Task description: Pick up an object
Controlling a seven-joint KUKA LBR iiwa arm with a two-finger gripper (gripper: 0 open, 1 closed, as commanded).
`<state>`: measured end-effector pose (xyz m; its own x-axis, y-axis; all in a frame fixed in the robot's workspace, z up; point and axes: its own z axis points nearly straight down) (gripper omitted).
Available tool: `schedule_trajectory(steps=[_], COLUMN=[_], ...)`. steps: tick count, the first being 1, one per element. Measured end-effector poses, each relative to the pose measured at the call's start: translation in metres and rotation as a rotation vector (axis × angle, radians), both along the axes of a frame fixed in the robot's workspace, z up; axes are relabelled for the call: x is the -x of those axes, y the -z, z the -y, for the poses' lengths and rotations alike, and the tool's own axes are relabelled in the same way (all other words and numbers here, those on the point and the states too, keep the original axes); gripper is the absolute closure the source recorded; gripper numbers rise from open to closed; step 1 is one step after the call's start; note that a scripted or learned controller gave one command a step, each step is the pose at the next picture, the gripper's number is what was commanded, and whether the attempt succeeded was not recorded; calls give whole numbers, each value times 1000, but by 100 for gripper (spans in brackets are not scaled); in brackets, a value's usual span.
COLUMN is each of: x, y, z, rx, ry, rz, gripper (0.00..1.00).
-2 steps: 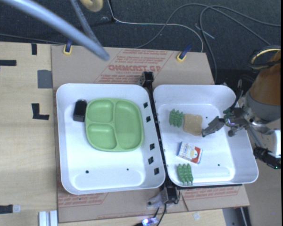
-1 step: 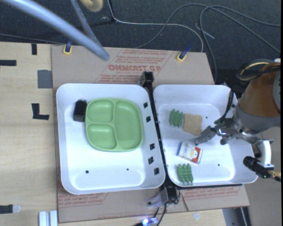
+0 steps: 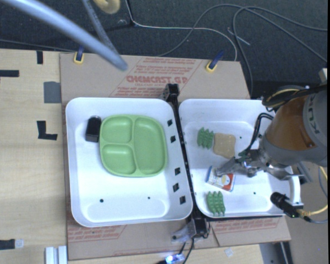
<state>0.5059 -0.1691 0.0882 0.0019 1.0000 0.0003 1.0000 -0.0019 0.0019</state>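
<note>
Small red-and-white packet (image 3: pixel 220 179) lies in the right bin (image 3: pixel 247 205), directly under the fingers (image 3: pixel 226 168), whose spread I cannot tell; tan block (image 3: pixel 224 144) just above, green toy (image 3: pixel 215 202) below.

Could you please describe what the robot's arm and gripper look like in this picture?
The arm is a thick rounded body, grey with a broad orange band above the wrist. Black cables loop along its near side. The gripper is slim, made of grey metal with darker fittings. A black knob-like part juts out below the wrist, next to a thin yellowish cable.
</note>
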Motion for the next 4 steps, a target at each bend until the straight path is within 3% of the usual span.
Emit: schedule_trajectory(steps=[1,2,4], x=[-2,-5,-11], y=[0,-14,-105], z=[0,-1,9], rx=[-1,-3,1], ry=[-3,-3,-3], rz=[1,9,1], gripper=[0,100,100])
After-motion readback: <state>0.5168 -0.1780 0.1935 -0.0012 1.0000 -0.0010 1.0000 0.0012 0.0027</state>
